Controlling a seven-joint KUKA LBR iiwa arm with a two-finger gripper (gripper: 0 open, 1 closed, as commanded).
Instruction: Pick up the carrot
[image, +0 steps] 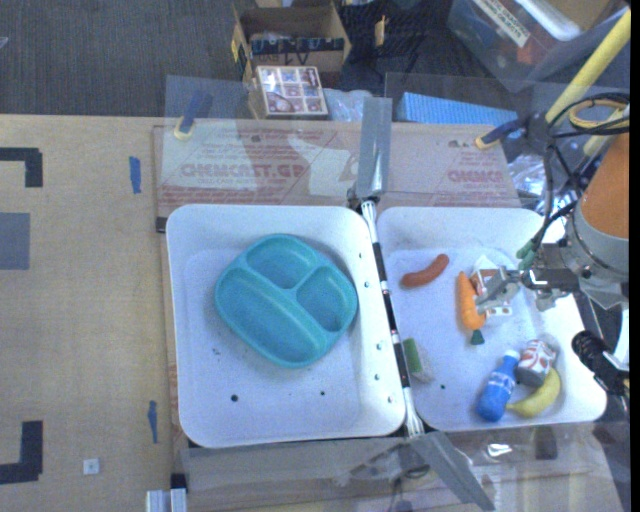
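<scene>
Wooden bench (80, 330) with two white bins (200, 400), side by side

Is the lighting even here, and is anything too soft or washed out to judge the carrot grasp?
Camera view: lighting is even and the shadows are faint; the white bin is bright but not blown out; the carrot reads clearly, while the gripper beside it is soft, its detail hard to resolve.
</scene>
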